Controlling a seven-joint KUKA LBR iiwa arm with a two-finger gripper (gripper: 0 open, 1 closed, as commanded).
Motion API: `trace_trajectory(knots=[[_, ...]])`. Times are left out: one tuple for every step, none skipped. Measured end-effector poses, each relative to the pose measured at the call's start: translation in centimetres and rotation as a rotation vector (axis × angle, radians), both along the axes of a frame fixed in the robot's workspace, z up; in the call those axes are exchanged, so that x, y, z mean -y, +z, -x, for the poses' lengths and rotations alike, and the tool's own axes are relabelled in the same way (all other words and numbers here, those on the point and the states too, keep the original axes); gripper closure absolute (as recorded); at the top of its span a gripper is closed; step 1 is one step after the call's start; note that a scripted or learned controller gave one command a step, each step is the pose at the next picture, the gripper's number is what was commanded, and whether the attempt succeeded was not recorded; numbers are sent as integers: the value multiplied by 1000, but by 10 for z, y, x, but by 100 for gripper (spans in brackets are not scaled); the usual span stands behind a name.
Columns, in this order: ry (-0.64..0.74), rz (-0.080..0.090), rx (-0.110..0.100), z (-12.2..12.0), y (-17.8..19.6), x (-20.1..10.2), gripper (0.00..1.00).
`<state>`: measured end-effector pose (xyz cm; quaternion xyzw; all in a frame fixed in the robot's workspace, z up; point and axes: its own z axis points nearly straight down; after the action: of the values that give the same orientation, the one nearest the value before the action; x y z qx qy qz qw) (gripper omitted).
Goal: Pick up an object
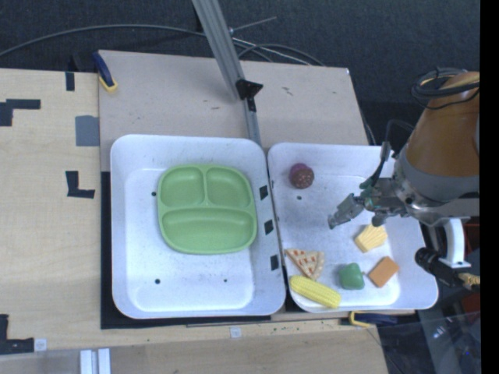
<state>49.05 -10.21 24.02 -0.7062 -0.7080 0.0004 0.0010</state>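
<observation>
While the pincer (348, 211) hangs open, the right bin (335, 158) holds toy foods, the left bin (125, 209) a green plate (207, 209).

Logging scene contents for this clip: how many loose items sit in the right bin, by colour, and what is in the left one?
Yellow: 2, corn cob and yellow block
Orange: 2, orange block and pizza slice
Green: 1, green piece
Dark red: 1, ball
Left bin: 1, green divided plate
Total: 7

right bin (327, 156): upper middle open | front blocked: pizza slice (306, 262), corn (315, 291)
</observation>
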Motion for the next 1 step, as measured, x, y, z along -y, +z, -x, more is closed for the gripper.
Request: trace_trajectory(knots=[[0, 0, 0, 0, 0, 0, 0]])
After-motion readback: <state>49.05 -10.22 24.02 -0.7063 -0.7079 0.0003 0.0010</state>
